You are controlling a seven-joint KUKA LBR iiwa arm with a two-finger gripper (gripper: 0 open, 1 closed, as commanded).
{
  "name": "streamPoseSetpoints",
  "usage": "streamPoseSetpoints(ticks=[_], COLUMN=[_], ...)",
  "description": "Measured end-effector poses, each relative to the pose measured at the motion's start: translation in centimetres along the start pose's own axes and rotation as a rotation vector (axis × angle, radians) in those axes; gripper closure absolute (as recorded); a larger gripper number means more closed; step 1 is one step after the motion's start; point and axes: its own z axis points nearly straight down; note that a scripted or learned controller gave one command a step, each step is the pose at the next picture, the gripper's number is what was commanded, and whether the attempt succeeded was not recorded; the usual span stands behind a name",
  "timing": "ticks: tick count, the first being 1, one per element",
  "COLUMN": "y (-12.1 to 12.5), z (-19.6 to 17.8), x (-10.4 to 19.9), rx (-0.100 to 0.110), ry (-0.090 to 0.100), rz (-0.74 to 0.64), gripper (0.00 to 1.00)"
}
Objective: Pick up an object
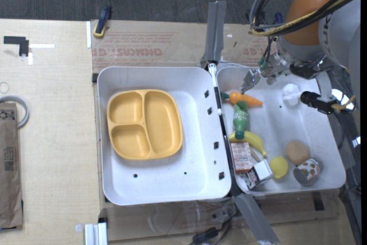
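The gripper (250, 81) hangs just above the carrot (245, 100) in the right bin (332, 140); its fingers are too small to judge. The arm (321, 3) is cut off at right.

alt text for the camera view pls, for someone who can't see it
A grey robot arm's gripper hangs over the back of the right bin, just above a carrot; a banana, lemon and other small items lie along the bin's left and front. The left bin holds a yellow divided plate.
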Motion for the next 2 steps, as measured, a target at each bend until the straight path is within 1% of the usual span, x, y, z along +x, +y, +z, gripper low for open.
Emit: streamPoseSetpoints(ticks=[1,2], y=[0.11,0.13], z=[4.68,3.97], x=[0.14,0.01], rx=[-0.002,-0.002], ry=[-0.001,-0.001], rz=[-0.033,-0.030], gripper=[0.00,1.00])
